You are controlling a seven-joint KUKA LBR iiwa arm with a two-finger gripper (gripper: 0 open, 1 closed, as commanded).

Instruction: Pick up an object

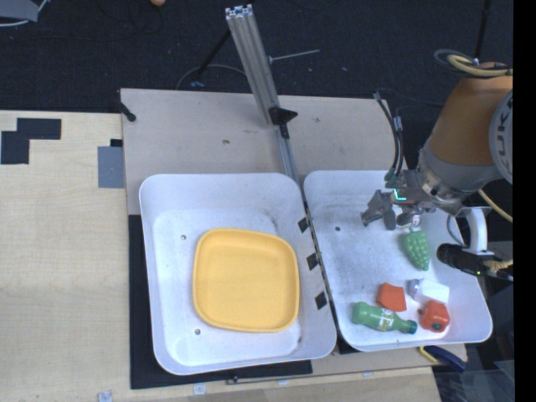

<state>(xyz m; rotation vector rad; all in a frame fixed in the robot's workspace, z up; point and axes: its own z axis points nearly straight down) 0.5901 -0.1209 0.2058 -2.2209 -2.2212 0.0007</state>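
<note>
Where the right white bin (pixel 335 258) comes nearest the camera, a green bottle (pixel 383 317) lies on its side beside an orange block (pixel 391 296), a white block (pixel 435 291) and a red-orange object (pixel 435 316). Farther back, a green bumpy toy (pixel 416 249) lies just below the gripper (pixel 394 216), whose dark fingers (pixel 374 213) hang spread and hold nothing. Left, the other bin (pixel 159 224) carries a yellow square plate (pixel 246 280). Beyond lies bare bench (pixel 201 132).
</note>
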